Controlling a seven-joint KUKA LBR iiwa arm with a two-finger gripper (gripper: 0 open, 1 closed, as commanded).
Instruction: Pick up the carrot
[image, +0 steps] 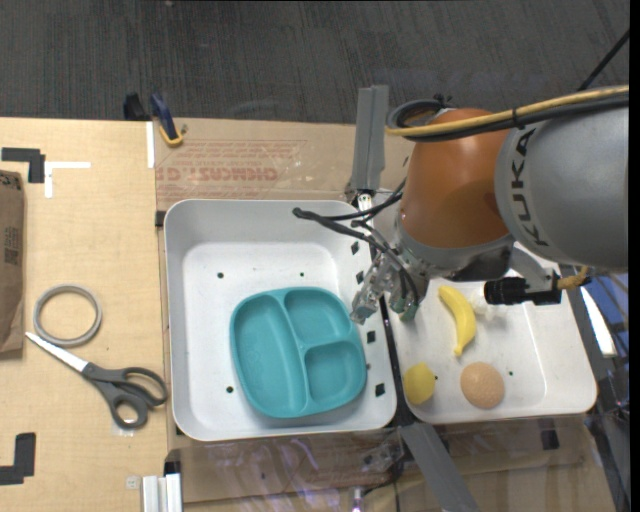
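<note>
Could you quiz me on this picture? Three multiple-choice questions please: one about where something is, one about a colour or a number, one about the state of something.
1. Where is the teal divided plate?
A. In the left bin
B. In the right bin
C. On the cardboard

2. How many compartments does the plate have?
A. Two
B. Three
C. Five

3. How do the scissors lie?
A. Inside a bin
B. Hanging from the arm
C. Flat on the bench, beside a roll of tape

Answers:
1 A, it sits within the left bin's walls.
2 B, ridges split it into three sections.
3 C, they rest left of both bins, just below the tape.
</note>
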